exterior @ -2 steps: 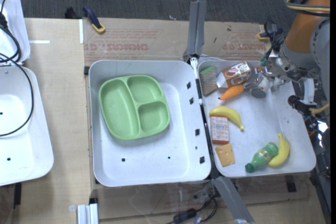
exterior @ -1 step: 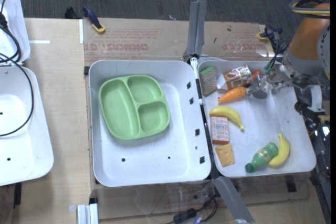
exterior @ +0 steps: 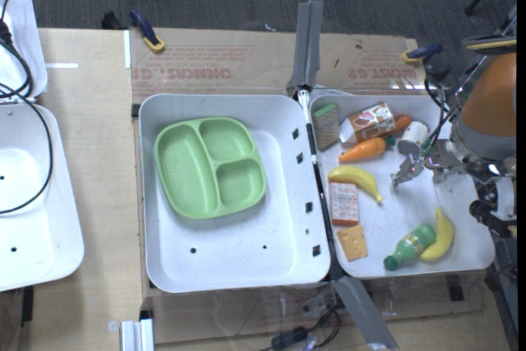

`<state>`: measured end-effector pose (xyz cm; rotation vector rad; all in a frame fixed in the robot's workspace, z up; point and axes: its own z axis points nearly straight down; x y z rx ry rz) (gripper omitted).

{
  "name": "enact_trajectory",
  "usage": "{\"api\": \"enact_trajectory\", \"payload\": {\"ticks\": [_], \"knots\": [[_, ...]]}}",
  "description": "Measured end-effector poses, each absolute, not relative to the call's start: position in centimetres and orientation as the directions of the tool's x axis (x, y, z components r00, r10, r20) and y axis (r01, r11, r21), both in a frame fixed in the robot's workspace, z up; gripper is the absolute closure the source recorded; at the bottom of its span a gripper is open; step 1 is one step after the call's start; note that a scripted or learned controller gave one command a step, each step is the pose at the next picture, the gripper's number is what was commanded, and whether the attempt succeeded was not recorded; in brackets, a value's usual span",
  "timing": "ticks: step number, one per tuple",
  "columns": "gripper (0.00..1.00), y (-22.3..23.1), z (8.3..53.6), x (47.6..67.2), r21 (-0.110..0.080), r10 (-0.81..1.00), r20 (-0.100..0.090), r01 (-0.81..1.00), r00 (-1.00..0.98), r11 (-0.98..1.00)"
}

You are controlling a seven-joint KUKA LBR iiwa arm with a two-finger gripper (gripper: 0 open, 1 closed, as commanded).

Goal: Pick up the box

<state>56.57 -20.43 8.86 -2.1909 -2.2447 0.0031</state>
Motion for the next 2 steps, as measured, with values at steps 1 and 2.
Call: {"api": "enact_trajectory", "payload": {"ticks": [1,2], "knots": [[0.00,-18.4,8.8,47.7,-0.005,0.991,0.003,0.991,-0.131,0.131],[0.00,-16.5,8.8,51.5,-0.004,0.993,0.002,0.993,-0.120,0.120]]}}
